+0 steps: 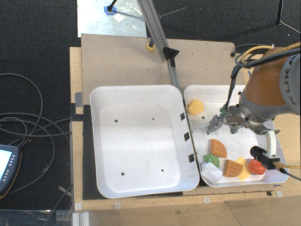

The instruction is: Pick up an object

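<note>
My gripper (224,126) hangs over the middle of the right bin (197,92), open, with nothing between its fingers. Just below it lies an orange wedge (217,148). A yellow block (195,107) sits to its upper left, near the bin's far-left corner. Along the bin's near edge lie a green piece (211,159), a white piece (212,173), an orange waffle-like square (232,168), a yellow slice (244,169) and a red tomato-like ball (256,166).
The left bin (101,100) adjoins the right one, with black clips along the shared rim (186,136). A grey pole (157,29) slants in from the top to the bins' far junction. A black fitting (262,157) hangs beside the red ball.
</note>
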`<action>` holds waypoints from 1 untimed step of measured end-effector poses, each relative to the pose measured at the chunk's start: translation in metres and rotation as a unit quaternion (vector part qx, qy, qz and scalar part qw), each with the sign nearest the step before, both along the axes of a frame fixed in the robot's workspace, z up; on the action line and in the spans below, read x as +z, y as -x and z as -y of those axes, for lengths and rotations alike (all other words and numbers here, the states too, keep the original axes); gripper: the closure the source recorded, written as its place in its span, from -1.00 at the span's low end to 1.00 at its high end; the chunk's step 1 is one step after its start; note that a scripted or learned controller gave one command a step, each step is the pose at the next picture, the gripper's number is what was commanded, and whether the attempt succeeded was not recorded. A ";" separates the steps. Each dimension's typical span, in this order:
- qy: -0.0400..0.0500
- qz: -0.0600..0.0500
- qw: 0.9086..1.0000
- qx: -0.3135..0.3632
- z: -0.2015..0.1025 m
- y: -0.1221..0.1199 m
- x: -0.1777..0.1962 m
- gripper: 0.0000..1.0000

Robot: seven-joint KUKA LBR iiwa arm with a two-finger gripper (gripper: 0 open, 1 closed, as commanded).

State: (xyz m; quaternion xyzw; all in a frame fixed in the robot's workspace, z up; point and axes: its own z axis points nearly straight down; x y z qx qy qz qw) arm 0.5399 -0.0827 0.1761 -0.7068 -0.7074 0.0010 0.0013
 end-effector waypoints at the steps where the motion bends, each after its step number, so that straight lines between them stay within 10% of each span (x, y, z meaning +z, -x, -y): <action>1: 0.000 0.000 1.000 0.000 -0.001 0.000 -0.042 -1.00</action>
